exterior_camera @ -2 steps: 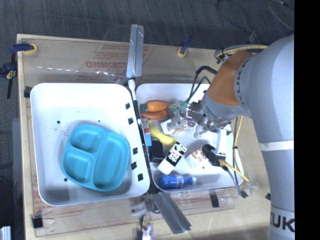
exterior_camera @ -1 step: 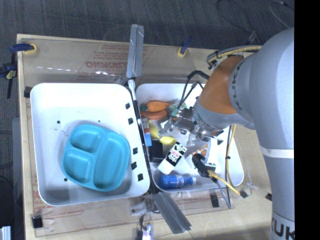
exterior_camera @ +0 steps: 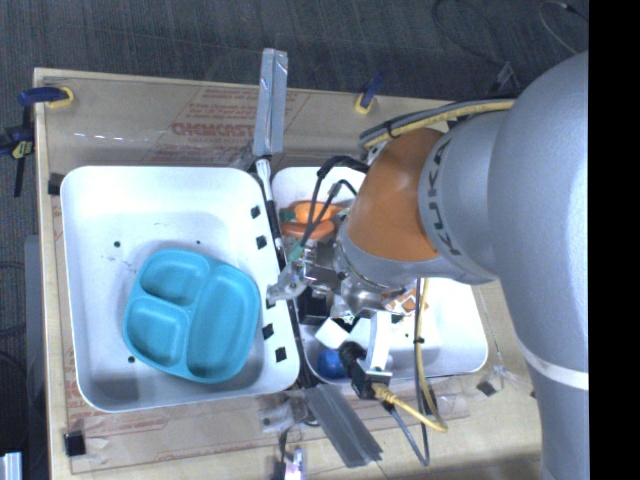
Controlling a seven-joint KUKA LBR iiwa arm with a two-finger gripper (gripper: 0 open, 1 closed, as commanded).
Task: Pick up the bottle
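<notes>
in the left bin (exterior_camera: 90, 268) a blue plate (exterior_camera: 192, 314) with three compartments lies flat on the floor, a little toward the near side. to the right of it, over the wall between the two bins, is my gripper (exterior_camera: 305, 286). it is low and mostly hidden under my own wrist, so i cannot tell if it is wide or narrow, and i see nothing held in it. beyond it, in the far left part of the right bin (exterior_camera: 455, 328), lies an orange thing (exterior_camera: 305, 218). what i take for the bottle (exterior_camera: 338, 346), white and blue, lies in the near left corner of the right bin, just beside my gripper on the near side. my arm (exterior_camera: 520, 188) covers much of the right bin.
</notes>
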